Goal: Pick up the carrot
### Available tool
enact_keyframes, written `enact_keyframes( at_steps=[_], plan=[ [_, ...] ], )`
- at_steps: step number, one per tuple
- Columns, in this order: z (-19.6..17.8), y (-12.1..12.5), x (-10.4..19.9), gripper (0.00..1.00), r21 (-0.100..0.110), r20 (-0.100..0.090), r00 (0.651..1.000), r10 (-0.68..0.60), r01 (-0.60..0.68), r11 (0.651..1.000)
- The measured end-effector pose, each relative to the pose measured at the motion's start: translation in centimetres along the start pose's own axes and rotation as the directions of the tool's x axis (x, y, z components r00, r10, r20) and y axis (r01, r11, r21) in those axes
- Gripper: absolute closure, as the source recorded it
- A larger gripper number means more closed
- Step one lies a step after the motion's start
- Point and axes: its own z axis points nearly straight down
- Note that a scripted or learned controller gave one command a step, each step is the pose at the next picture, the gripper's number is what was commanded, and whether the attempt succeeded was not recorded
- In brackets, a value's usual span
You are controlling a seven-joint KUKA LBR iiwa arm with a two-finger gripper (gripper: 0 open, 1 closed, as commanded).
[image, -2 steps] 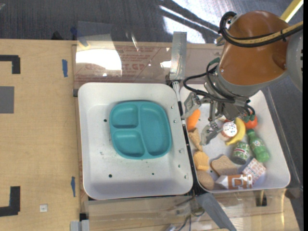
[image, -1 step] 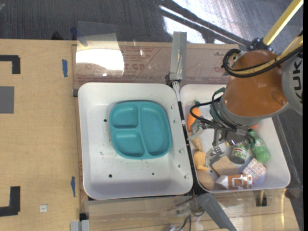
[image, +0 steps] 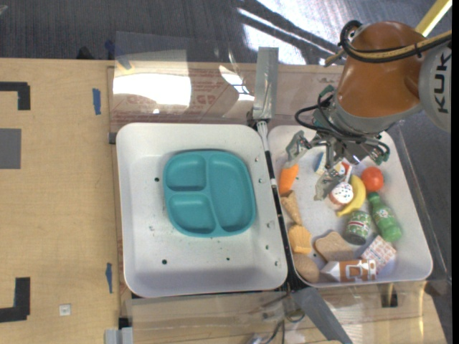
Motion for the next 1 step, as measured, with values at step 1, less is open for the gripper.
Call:
enact_keyframes(
  at_steps=[1],
  plan=[
    [8.84,-2.48,4.37,0.0,0.003,0.002,0.991,-0.131,0.131,0.991]
  ],
)
